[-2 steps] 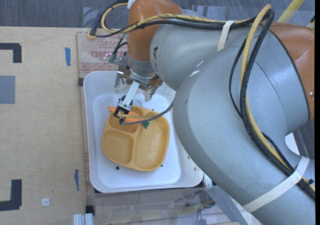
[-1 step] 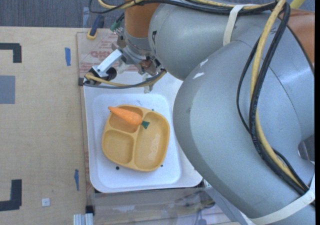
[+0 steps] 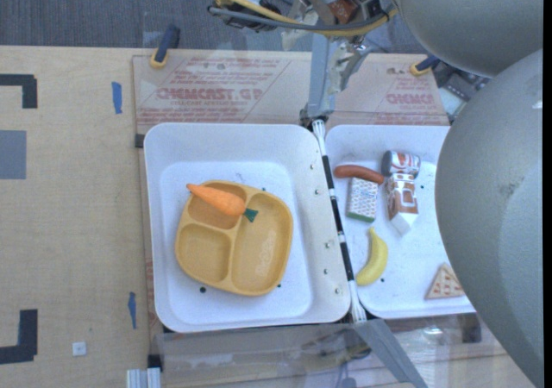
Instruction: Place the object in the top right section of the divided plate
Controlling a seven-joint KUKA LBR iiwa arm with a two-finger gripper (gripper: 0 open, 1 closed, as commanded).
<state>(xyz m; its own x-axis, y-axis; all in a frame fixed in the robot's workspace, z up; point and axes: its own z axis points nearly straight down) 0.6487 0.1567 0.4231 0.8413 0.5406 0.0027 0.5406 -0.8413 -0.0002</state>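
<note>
Carrot (image 3: 219, 198) lies on yellow plate (image 3: 203, 253) upper-left rim, long axis slanted left-right; gripper state can't tell, arm (image 3: 496, 231) w/ big body at right

This is a robotics lab bench: a pale plywood tabletop (image 3: 69, 231) marked with black and blue tape, two shallow white plastic bins (image 3: 164, 291) clamped side by side, and a bulky grey robot arm (image 3: 492, 162) trailing yellow cables (image 3: 259, 11).
</note>
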